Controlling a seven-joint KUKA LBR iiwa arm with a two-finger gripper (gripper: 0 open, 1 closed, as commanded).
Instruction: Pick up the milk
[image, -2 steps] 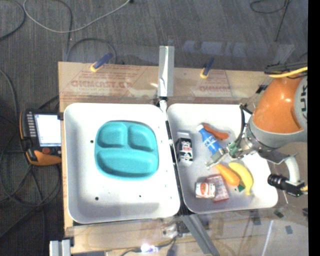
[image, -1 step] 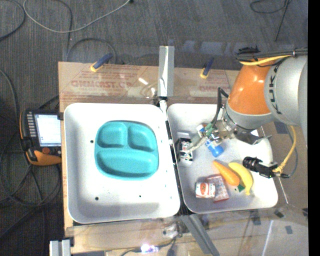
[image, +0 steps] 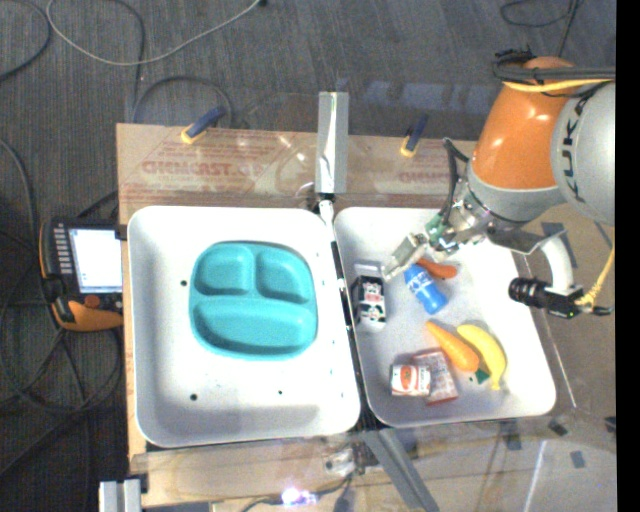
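Observation:
The milk (image: 371, 298) is a small black-and-white carton. It stands at the left side of the right bin (image: 530, 400), close to the wall between the two bins. My gripper (image: 408, 254) hangs over the upper middle of that bin, above and to the right of the carton and apart from it. Its tip points down-left toward the milk. Nothing shows in its grasp.
A blue bottle (image: 427, 290) and a small orange piece (image: 438, 268) lie just under the gripper. A carrot (image: 452, 343), a banana (image: 487, 352) and a red package (image: 422, 378) lie lower in the right bin. The left bin (image: 160, 400) holds a teal divided tray (image: 254, 299).

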